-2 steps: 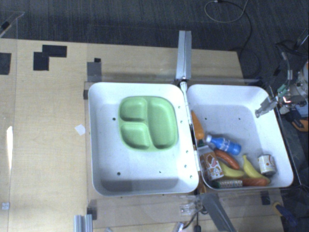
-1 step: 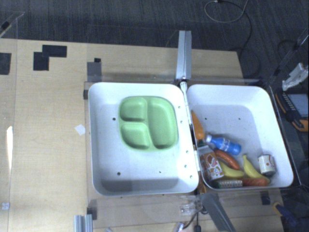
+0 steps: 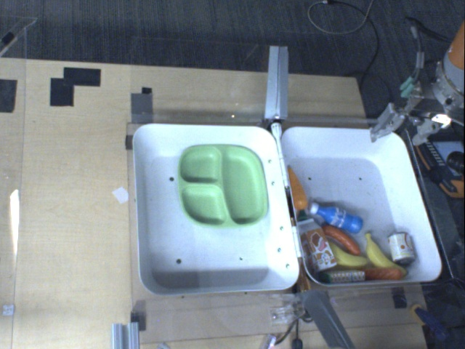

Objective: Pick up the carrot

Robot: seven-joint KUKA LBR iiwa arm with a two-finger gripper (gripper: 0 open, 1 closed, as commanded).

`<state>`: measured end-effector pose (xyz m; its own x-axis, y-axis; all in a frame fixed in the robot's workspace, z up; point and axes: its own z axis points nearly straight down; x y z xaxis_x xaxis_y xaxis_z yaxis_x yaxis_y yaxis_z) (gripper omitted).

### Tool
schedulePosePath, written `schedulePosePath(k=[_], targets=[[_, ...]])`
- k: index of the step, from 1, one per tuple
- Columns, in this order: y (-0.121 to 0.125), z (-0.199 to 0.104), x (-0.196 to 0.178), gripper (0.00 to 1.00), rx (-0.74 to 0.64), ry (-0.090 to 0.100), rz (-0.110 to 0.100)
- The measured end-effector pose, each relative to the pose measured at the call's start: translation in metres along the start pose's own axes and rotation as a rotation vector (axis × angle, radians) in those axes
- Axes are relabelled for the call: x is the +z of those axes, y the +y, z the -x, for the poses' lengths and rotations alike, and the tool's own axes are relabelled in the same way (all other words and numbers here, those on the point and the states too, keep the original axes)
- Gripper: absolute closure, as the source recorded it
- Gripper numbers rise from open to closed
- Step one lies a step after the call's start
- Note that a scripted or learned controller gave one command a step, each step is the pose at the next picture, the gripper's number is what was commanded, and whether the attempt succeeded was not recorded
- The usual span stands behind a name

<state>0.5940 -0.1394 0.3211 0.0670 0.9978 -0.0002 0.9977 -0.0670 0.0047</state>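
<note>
The gripper (image 3: 396, 118), its opening impossible to judge, is hovering over the right bin's (image 3: 349, 158) far right corner, needing to reach the carrot (image 3: 296, 189) lying along the left wall.

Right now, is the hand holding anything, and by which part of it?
Nothing is held. The hand is above the far right corner of the right bin, apart from the carrot lying along that bin's left wall.

Bright, even overhead light washes the pale wooden desk (image 3: 73, 217) and the two shallow white plastic bins (image 3: 156, 267), whose floors look slightly overexposed. Soft shadows gather along the inner walls. The whole frame is mildly blurred, and small items lack crisp edges.
</note>
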Motion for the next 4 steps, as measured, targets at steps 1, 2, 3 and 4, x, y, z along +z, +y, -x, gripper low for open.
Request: schedulePosePath(k=[1, 2, 3, 4], targets=[[0.035, -0.082, 0.136, 0.0, -0.209, 0.001, -0.002], [-0.006, -0.049, 0.205, 0.0, 0.085, 0.001, -0.003], [-0.021, -0.049, 0.231, 0.0, 0.216, 0.002, 0.005], [-0.018, -0.051, 0.219, 1.0, 0.214, 0.005, 0.012]])
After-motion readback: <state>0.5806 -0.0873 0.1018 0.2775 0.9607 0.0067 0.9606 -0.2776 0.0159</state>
